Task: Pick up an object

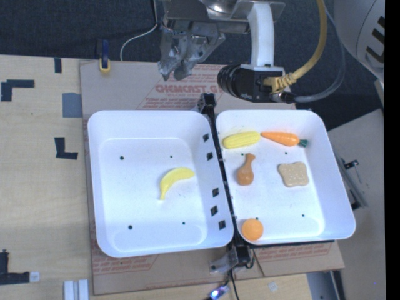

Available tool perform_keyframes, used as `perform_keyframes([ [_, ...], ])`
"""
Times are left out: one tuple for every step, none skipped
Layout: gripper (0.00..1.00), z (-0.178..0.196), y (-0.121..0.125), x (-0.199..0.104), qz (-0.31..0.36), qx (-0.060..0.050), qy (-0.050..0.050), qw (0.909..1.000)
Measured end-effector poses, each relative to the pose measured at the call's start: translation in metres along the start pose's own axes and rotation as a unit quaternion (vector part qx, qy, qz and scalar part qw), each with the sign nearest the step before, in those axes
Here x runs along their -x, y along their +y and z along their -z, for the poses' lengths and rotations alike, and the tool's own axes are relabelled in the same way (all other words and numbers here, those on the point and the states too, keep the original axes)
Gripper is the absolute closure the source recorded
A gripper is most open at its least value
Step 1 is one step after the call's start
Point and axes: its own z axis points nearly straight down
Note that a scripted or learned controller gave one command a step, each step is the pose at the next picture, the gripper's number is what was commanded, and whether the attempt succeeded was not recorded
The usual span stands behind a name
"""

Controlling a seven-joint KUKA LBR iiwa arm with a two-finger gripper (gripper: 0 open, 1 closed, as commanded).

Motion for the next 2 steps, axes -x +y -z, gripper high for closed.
perform_keyframes([
  [1.0,-0.055,0.069,0.004,-0.008,0.004,0.0,1.0],
  [1.0,-0.052,0.113,0.004,-0.008,0.005,0.001,1.0],
])
